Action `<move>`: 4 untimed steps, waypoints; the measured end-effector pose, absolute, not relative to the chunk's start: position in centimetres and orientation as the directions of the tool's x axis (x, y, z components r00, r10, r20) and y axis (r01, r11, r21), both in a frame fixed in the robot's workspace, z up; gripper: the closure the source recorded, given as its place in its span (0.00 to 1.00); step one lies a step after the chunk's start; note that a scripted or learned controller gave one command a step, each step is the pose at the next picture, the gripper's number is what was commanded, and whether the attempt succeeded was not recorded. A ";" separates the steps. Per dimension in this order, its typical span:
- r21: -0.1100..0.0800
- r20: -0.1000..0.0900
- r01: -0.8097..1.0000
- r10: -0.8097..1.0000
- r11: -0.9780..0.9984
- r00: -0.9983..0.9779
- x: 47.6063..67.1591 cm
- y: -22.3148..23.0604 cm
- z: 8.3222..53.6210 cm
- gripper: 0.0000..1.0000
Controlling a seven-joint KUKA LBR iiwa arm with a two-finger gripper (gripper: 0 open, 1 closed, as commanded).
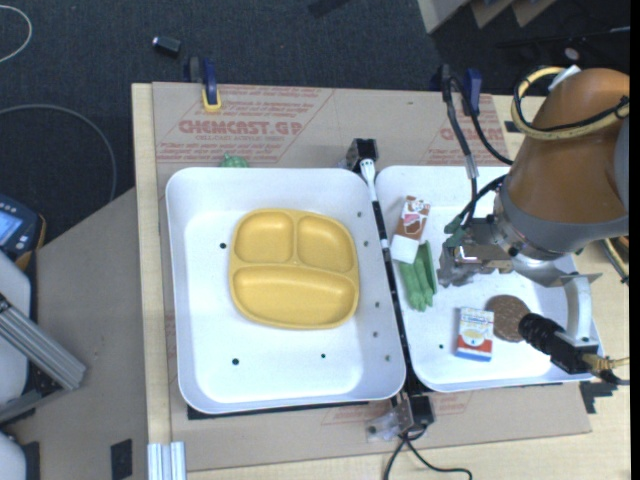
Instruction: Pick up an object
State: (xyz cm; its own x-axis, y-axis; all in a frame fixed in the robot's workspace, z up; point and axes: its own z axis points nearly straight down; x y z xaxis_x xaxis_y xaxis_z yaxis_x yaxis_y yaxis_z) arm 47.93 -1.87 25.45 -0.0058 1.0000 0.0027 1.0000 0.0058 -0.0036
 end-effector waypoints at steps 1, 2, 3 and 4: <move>-0.003 0.003 1.000 1.000 0.005 -0.005 47.9 2.4 25.4 1.00; 0.009 0.002 1.000 1.000 0.004 -0.004 48.1 4.2 32.9 1.00; -0.005 -0.001 1.000 1.000 -0.006 0.006 47.9 -0.3 29.0 1.00; 0.002 0.000 1.000 1.000 0.000 0.000 48.0 0.0 30.3 1.00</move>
